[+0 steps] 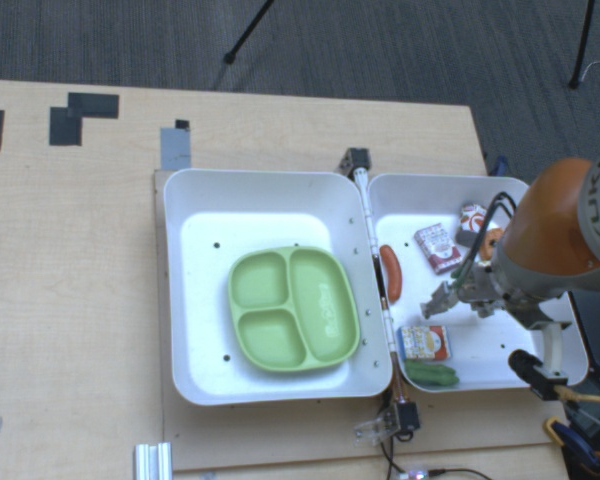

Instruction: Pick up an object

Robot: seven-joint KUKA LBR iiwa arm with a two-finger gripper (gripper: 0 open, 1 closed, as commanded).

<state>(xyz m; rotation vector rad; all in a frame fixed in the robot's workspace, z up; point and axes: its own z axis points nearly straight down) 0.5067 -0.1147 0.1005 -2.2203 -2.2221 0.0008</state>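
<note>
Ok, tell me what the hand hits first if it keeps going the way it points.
Probably the small carton just below-left of the hand, or bare bin floor beside it; depth is unclear from above.

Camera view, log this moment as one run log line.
arm over right bin | gripper above carton | sausage, green item untouched | green tray in left bin

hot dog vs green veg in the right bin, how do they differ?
Colour: the hot dog is red-orange, the green vegetable dark green. Pose: the hot dog lies lengthwise along the right bin's left wall, the green vegetable crosswise at its near edge. Place: the hot dog is mid-bin, the vegetable in the near left corner. Both are small, elongated and lying free.
</note>
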